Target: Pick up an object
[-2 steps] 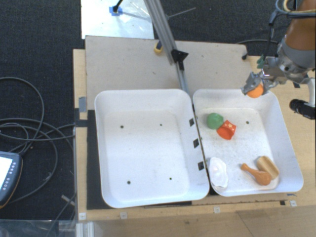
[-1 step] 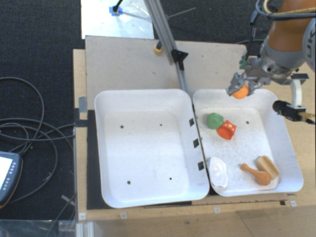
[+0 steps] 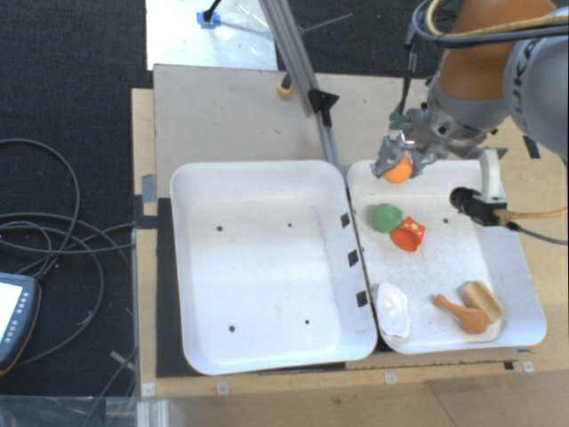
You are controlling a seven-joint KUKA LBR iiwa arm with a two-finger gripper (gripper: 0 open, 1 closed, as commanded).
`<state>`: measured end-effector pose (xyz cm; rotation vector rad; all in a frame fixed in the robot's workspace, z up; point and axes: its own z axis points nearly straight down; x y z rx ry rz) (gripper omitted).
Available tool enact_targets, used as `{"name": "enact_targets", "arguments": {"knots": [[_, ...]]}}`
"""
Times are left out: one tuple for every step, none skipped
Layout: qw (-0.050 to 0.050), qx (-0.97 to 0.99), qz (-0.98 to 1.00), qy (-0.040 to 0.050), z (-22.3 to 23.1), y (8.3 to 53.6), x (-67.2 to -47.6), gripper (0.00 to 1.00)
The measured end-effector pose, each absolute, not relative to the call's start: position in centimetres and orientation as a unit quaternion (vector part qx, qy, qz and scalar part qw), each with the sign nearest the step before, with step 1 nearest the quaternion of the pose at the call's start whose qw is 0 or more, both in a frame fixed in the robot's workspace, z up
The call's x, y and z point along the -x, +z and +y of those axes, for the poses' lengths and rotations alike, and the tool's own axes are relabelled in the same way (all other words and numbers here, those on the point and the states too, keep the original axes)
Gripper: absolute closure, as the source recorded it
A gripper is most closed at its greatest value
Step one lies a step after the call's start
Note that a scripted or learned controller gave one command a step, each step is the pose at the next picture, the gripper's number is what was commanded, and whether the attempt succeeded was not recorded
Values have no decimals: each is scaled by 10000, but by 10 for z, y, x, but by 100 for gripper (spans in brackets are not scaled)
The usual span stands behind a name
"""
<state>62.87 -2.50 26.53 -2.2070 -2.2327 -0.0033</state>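
My gripper [image 3: 399,165] hangs over the far left corner of the right bin [image 3: 511,265], shut on a small orange ball [image 3: 398,171] held between its fingers above the bin floor. Below it in the same bin lie a green round object [image 3: 386,217] and a red block [image 3: 408,234], touching each other. A white crumpled object [image 3: 392,310] rests at the bin's near left corner. A tan bread-like piece [image 3: 481,298] and an orange drumstick shape [image 3: 459,313] lie at the near right.
The left bin [image 3: 191,238] sits beside the right one, sharing a middle rim with black clips. A grey pole [image 3: 298,56] slants down from the top toward the bins' far junction. Cables lie on the floor at left.
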Motion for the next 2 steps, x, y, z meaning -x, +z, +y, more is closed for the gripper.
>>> {"name": "enact_targets", "arguments": {"knots": [[12, 7036, -7106, -2, 19, 250, -615, 100], [11, 7033, -7109, -7, 71, 253, -601, 100]]}}
